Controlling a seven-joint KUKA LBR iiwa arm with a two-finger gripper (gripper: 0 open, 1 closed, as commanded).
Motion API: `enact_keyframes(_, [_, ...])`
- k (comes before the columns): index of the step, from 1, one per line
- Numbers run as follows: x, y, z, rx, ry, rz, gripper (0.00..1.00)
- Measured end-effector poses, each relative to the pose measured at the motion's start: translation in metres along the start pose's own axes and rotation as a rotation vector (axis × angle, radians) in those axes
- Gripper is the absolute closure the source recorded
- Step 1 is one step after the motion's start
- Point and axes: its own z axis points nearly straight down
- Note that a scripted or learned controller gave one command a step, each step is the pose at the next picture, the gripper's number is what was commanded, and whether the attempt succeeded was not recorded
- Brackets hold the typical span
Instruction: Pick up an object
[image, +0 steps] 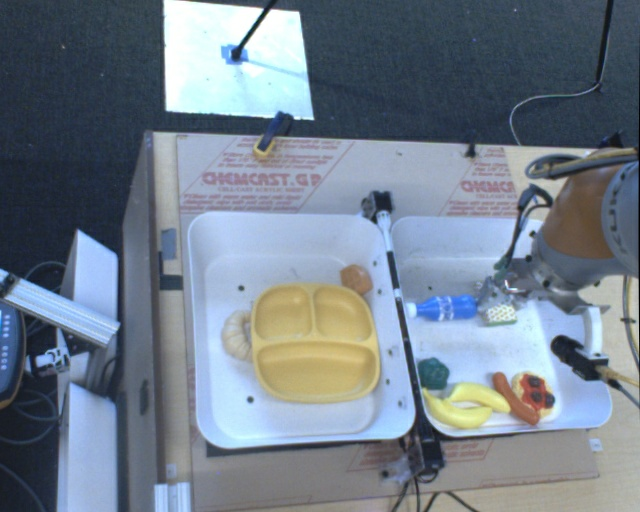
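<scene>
My gripper (497, 293) is low in the right bin (575, 415), at the right end of a blue bottle (447, 308) that lies on its side. A small pale checkered piece (502, 315) lies just below the gripper, touching or nearly touching it. Along the bin's front are a dark green piece (434, 373), a yellow banana (466, 405), a red sausage (514, 398) and a pizza slice (535, 391). Whether anything is between the gripper's tips is hidden by the wrist.
The left bin (215, 300) holds a yellow divided plate (315, 341), a beige lump (236, 334) at its left edge and a brown round piece (355, 278) at its upper right. A ridge (395, 300) separates the bins. The arm (590, 225) comes in from the right.
</scene>
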Motion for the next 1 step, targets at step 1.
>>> enact_keyframes(1, [-0.0002, -0.0195, -0.0423, 0.008, 0.017, -0.007, 1.00])
